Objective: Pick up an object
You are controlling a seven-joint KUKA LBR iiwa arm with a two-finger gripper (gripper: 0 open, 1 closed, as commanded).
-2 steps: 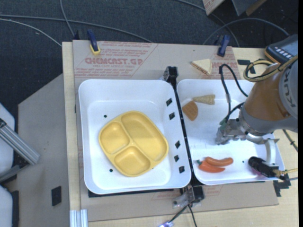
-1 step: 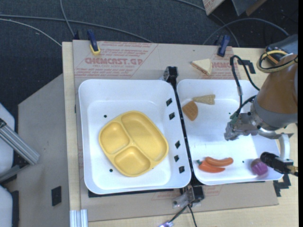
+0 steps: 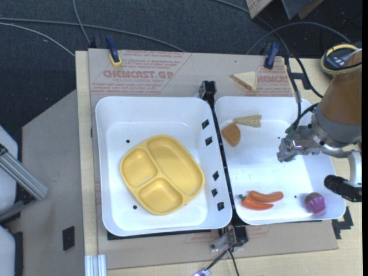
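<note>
The right bin (image 3: 261,171) holds several small toy foods. A round brown bun (image 3: 231,134) and a tan wedge (image 3: 248,121) lie near its far left corner. An orange sausage-like piece (image 3: 262,199) rests by the front wall, and a purple round piece (image 3: 314,202) sits at the front right. My gripper (image 3: 289,150) hangs over the right half of this bin, to the right of the bun and behind the sausage piece. Nothing shows in its grasp. The grey and orange wrist (image 3: 340,111) covers the bin's right edge.
In the left bin (image 3: 112,119) lies a yellow divided plate (image 3: 162,173). A sandwich wedge (image 3: 246,80) sits on the cardboard behind the right bin. Blue clamps (image 3: 113,50) hold the far edge of the board. Cables run along the right side.
</note>
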